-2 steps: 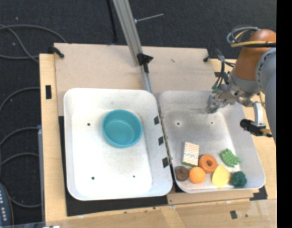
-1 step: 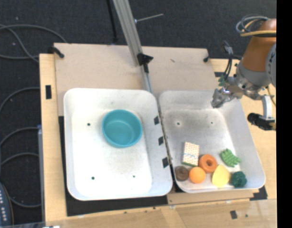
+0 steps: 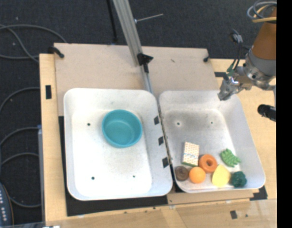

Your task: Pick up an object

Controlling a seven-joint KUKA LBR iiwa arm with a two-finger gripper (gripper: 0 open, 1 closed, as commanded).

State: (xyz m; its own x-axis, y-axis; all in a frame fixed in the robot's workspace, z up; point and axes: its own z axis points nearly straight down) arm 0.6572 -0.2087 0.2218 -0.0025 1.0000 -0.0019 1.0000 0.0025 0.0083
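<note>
Bench with two shallow white bins side by side.

Left bin [image 3: 79,175] — one teal bowl [image 3: 121,128], upright, near the middle.

Right bin [image 3: 198,108] — a cluster of small items packed into the near corner, the far half bare:
- patterned block [image 3: 190,153], at the far edge of the cluster
- orange ring [image 3: 208,163], just beside the block
- brown disc [image 3: 182,173], nearest the divider between bins
- orange ball [image 3: 197,175], touching or nearly touching the ring
- yellow piece [image 3: 221,175], beside the ball
- light green piece [image 3: 229,157] and dark green piece [image 3: 238,179], toward the bin's right wall

Gripper [image 3: 225,91] — above the far right corner of the right bin, carrying nothing; how wide it stands cannot be told at this size.

Key relation — every candidate lies toward the camera from the gripper, well apart from it, along the bin's long side. The light green piece and the block look nearest; the tight packing likely makes a clean grasp awkward.
</note>
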